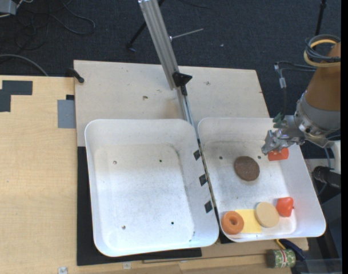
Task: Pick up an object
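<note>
In the right bin (311,210), a brown disc (247,168) lies near the middle. Along the bin's near edge sit an orange ring (232,222), a tan round piece (267,214), a small red piece (284,206) and a flat yellow piece (249,224) under them. My gripper (274,143) hangs over the bin's right side, up and to the right of the brown disc. A small red-orange block (278,153) sits right at its lower tip; whether it is gripped or just lying beneath is not visible.
The left bin (99,210) adjoins the right one, with black clips (201,178) along the shared edge. A slanted aluminium bar (162,44) rises behind the bins. A green can (282,258) lies off the bench's front right corner.
</note>
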Controlling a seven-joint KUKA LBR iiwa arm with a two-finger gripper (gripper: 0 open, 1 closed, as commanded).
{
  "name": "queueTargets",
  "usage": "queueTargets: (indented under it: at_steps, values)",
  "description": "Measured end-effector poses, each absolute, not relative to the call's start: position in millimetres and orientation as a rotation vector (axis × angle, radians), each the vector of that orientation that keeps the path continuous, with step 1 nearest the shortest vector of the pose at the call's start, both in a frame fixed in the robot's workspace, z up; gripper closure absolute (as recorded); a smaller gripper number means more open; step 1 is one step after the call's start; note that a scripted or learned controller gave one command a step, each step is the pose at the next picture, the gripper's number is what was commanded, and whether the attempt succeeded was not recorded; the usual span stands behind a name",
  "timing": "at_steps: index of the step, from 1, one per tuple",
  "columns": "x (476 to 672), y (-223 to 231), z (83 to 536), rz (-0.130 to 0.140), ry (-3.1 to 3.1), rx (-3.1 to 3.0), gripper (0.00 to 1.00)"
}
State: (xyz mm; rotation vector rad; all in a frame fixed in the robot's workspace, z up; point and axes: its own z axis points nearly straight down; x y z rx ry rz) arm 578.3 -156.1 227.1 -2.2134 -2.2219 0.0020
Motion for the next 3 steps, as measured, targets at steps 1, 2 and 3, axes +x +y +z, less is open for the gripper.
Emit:
queueTargets:
  at_steps: [1, 2, 3]
  values:
    - [563.3, -108.0, 237.2, 0.000, -2.223, -2.213, 1.00]
    - [554.9, -50.2, 230.7, 0.003, -2.222, -2.212, 1.00]
    - [545.0, 3.9, 223.6, 0.004, -2.221, -2.212, 1.00]
